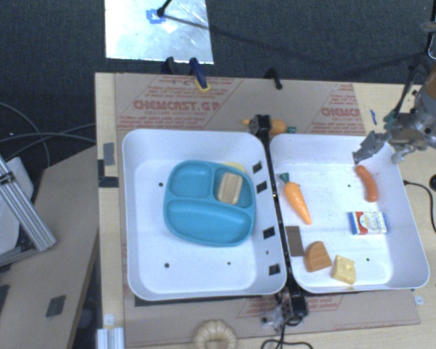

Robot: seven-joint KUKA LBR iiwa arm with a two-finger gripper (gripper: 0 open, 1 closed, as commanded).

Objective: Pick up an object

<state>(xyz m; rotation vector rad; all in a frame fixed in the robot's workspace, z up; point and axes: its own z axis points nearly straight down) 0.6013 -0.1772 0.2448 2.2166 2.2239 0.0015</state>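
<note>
My gripper [384, 151] hangs over the far right corner of the right bin [327, 155], its fingers spread open with nothing between them. Just below it lies a red-orange sausage [367, 182]. A toy carrot [297, 201] rests near the bin's left wall. A small white, blue and red carton [368, 223] lies at the right. A brown bread slice [317, 257] and a yellow cheese piece [344, 269] sit near the front, beside a dark brown flat piece [293, 240].
The left bin [149, 267] bears a blue divided plate [207, 202] with a tan piece [229, 188] in its far right compartment. A black clamp row [269, 195] joins the bins. A silver sheet [158, 20] lies beyond the bench.
</note>
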